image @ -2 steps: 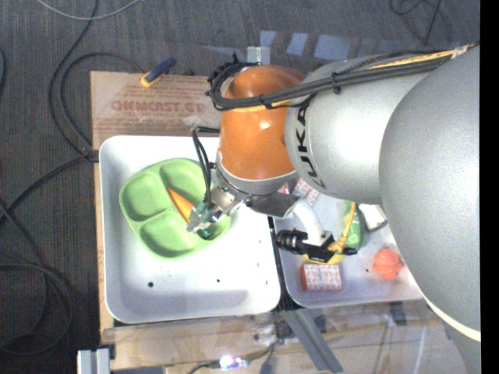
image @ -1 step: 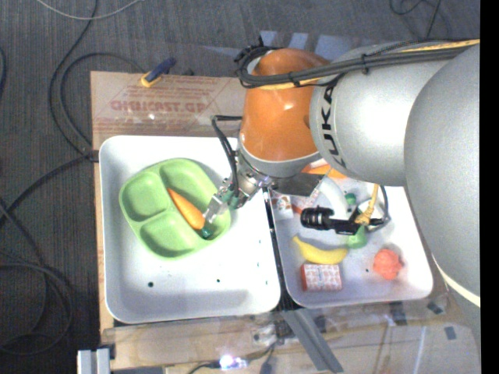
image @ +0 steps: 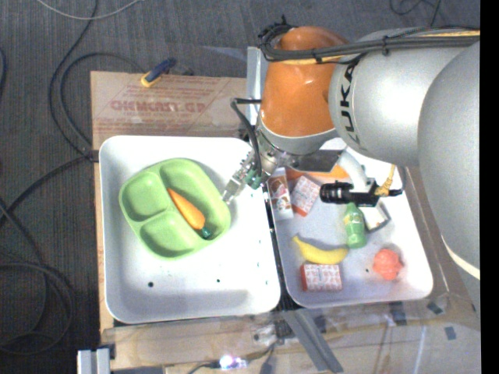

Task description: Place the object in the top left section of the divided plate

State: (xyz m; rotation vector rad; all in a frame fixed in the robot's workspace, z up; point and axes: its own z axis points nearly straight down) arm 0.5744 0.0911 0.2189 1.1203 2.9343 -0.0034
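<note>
Carrot (image: pixel 189 209) lies inside the green divided plate (image: pixel 140 193), its long axis running diagonally across the plate's right-hand section, tip toward the plate's centre. My fingers (image: pixel 243 179) hang just off the plate's right rim, apart from it and holding nothing; spread or pressed together, I cannot tell.

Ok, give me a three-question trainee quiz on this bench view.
1. True or false: the carrot lies on the green divided plate.
2. Which bin holds the banana? A) left B) right
3. Fill in: the gripper is over the ____ bin, beside the plate's right edge.

Key: 1 true; 2 B; 3 left.
</note>
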